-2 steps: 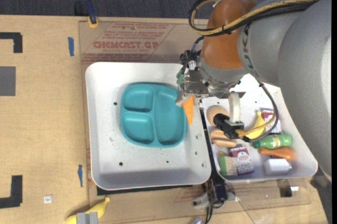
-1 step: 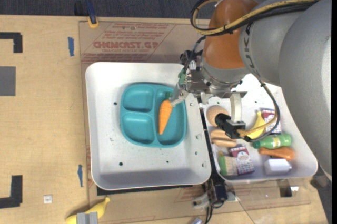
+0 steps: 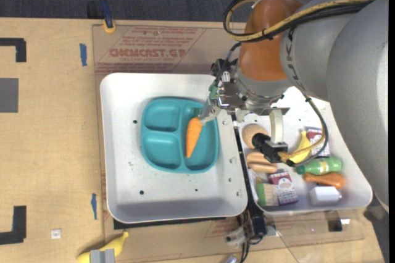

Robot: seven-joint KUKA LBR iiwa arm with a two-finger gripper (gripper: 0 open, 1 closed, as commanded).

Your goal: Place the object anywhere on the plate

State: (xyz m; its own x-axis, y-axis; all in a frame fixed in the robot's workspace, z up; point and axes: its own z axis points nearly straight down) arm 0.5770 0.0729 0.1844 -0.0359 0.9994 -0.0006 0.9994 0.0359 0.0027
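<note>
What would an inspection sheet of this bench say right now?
Surface: two white bins, left bin, right bin, on a cardboard-covered bench.
Job's things: carrot lies in the right compartment of the teal plate.
Clutter: toy foods in the right bin, including a banana.
Tool: tool sits just above the carrot's top; grip unclear.
Cables: yellow-black cable loops over the arm.
Surroundings: blue tape marks, dark floor.

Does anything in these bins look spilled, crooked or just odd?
Nothing looks spilled or broken. The carrot lies on the teal plate in the left bin, straddling the ridge between compartments rather than sitting inside one. The right bin holds a jumbled heap of toy food, some pieces overlapping.
</note>
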